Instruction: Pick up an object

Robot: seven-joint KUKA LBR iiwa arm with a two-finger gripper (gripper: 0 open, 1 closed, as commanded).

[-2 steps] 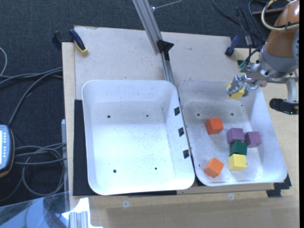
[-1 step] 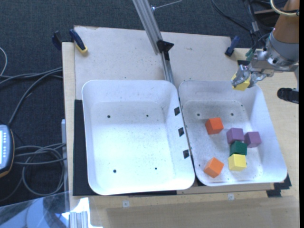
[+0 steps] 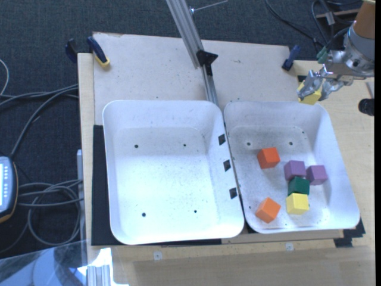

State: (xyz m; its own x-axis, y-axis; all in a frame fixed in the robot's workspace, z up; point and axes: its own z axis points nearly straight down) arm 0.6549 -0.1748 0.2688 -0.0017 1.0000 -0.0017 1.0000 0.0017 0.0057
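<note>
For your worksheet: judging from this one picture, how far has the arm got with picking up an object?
Done: a yellow block sits between the fingers of the gripper, raised above the right bin's far corner. In hand: that block. Left: nothing obvious; two orange, two purple, one green and one yellow block lie in the bin.

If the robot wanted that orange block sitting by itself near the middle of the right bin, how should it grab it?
Come straight down from above and close the jaws on two opposite flat sides of the orange block. It stands apart from the purple blocks, with bare bin floor all around, so there is likely room beside it.
</note>
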